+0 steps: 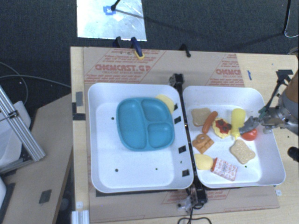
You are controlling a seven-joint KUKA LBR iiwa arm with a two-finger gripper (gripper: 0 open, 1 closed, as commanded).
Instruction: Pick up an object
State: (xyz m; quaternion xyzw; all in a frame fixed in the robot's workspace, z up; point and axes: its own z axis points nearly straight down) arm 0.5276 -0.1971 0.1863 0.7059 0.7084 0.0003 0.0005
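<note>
**Q:** At the right edge of the right bin (268, 139), what is the gripper (251, 125) doing?

**A:** It hangs low over the bin's right side, directly above a red tomato-like piece (250, 135) and beside a yellow corn-like piece (237, 119). Whether its grip is released or clenched cannot be told from this angle, and no object is seen lifted clear of the bin floor.

**Q:** Which candidates lie around it?

**A:** Moving outward: a small red-and-yellow toy (221, 127), an orange sausage (210, 122) resting against a bread slice (200, 115), a waffle (202, 143), a cracker-like slice (242, 151), a pale yellow lump (203, 161) and a red-printed packet (225, 168). All rest on the bin floor.

**Q:** And the left bin (107, 171)?

**A:** It bears a blue divided plate (145, 123), with a yellow item (165, 101) tucked behind its far right corner.

**Q:** How far along is the pick?

**A:** By judgement, early: the approach looks made, with the tomato-like piece the likely target. Securing and raising it remain.
</note>
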